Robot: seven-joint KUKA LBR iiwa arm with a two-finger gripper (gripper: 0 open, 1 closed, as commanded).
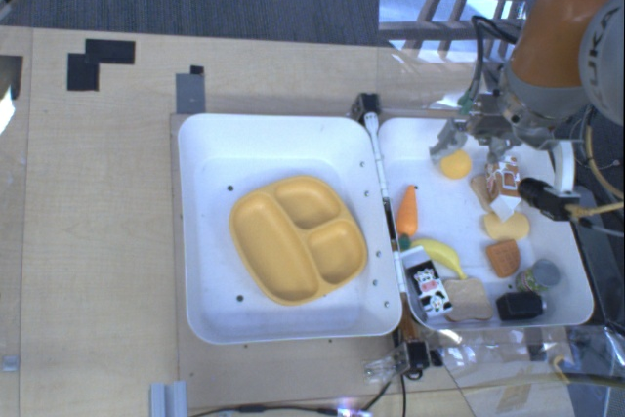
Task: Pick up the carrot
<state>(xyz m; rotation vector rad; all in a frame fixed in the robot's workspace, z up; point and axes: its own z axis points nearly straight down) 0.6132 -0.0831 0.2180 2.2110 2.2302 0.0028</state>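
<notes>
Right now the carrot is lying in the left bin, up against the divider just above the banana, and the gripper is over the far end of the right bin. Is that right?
Not quite. The camera view shows the carrot in the right bin, not the left, against the divider just above the banana. The gripper is over the far end of that right bin, as you said.

You have two bins side by side on the bench [98, 239]. The left bin [210, 161] holds a divided tray [296, 237] near its middle. In the right bin [576, 298], the carrot [407, 209] lies along the left wall, with a banana [438, 255] just in front of it and a small carton [427, 287] in front of that. The gripper [476, 142] hangs over the bin's back part, just behind a round fruit [455, 165]. More small items crowd the bin's right side and front.
</notes>
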